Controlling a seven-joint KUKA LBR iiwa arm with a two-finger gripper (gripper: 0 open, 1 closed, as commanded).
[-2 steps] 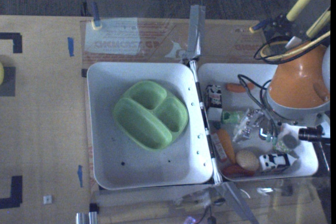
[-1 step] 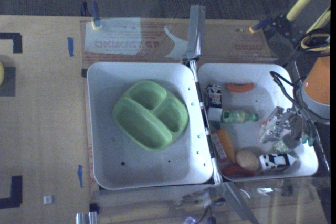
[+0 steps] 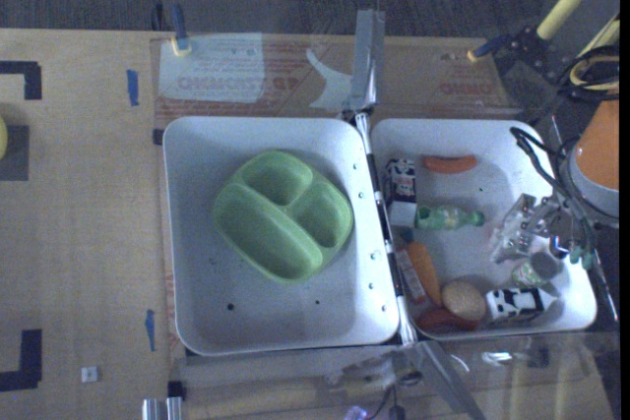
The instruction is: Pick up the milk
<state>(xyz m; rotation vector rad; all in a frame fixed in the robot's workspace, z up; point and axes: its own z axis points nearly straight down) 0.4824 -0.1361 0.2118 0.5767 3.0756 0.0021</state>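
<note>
On bench, unreadable red-lettered sheet

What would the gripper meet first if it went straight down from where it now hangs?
Probably the milk carton in the right bin's near corner, just below the gripper in the picture; depth is unclear, so it could land on bin floor beside it.

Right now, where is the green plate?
The green plate lies in the left bin, near its middle, with nothing else touching it.
</note>
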